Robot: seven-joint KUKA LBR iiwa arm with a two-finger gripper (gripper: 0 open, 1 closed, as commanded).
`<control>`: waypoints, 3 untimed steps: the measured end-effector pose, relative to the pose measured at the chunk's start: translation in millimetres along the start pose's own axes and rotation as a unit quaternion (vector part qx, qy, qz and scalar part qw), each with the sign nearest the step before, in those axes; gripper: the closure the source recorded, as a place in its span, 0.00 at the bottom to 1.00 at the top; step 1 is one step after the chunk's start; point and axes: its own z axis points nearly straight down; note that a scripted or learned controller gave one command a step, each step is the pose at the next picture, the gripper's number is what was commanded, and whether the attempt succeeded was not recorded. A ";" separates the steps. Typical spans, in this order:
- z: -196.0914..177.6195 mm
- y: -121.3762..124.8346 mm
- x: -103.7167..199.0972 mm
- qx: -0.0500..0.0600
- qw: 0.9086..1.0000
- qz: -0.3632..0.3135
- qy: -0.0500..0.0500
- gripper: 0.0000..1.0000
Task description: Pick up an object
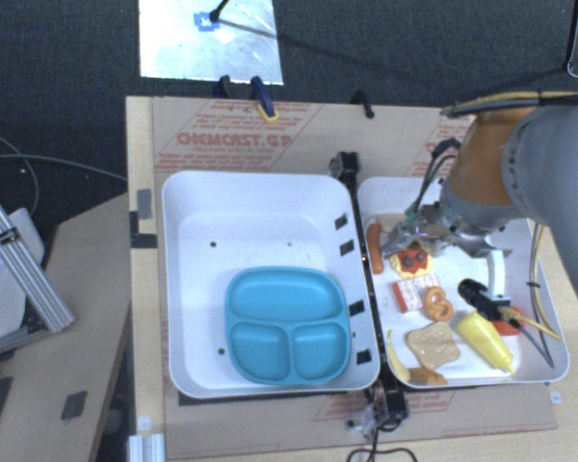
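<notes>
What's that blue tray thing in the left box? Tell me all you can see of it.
The blue tray is a light blue, plastic-looking plate with rounded corners, split by raised ridges into three compartments: one wide section along the far side and two smaller ones nearer the camera. All three look bare. It lies flat, right side up, on the floor of the left bin, toward its near right corner, close to the wall shared with the other bin. Nothing besides the bin touches it.

One fixed camera looks down at a slant on the bench (pixel 222 128) from above. It takes in both white bins (pixel 188 210) at middling range.
</notes>
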 end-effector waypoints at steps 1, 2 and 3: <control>3.6 12.1 -24.9 0.004 1.000 0.000 0.001 0.00; 4.4 34.9 -8.9 0.008 1.000 -0.002 0.002 0.00; 2.0 10.0 6.3 0.001 1.000 0.001 -0.002 0.00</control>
